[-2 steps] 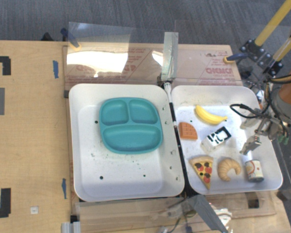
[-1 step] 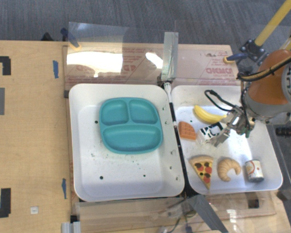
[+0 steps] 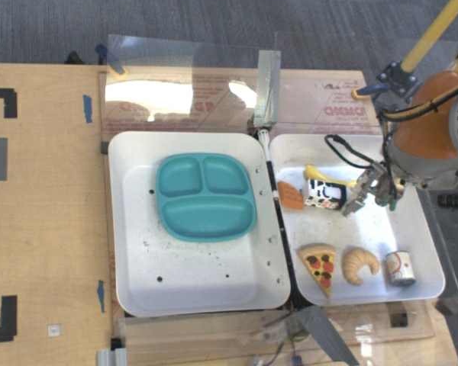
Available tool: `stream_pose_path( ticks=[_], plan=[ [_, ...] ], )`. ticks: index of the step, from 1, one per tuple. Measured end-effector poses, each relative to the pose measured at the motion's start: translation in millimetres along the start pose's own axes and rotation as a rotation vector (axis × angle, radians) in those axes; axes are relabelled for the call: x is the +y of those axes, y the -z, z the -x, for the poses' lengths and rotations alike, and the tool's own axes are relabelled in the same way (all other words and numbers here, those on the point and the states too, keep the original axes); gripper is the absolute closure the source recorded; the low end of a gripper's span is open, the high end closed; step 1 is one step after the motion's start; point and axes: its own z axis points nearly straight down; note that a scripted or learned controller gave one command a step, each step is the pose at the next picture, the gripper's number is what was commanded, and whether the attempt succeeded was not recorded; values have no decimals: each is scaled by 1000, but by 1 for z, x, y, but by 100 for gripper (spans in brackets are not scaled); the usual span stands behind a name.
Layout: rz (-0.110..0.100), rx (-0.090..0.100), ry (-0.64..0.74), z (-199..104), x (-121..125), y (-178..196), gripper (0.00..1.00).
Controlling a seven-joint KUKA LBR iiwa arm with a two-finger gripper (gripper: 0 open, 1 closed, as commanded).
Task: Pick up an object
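Nearest the camera, along the front of the right bin (image 3: 431, 227), a pizza slice toy (image 3: 320, 263), a croissant toy (image 3: 359, 264) and a small can (image 3: 401, 268) are laid in a row, all untouched. Nothing is seen lifted, so the pick is judged not yet done; a grasp and a raise are still left. The gripper (image 3: 364, 194) is seen low over the back of that bin, its fingers spread apart and nothing held between them. Just beside its tips a black-and-white carton with a yellow end (image 3: 324, 190) is lying; whether it is touched cannot be told. Further left an orange piece (image 3: 291, 196) is set against the bin wall. Beyond, in the left bin (image 3: 130, 227), a teal divided plate (image 3: 206, 197) is resting.
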Motion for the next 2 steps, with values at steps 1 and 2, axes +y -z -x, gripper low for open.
stream_pose_path(
  ticks=[1, 2],
  plan=[
    [-3, 11, -243, -1, 79, 90, 100],
    [-7, 18, -306, -93, 76, 88, 100]
  ],
)
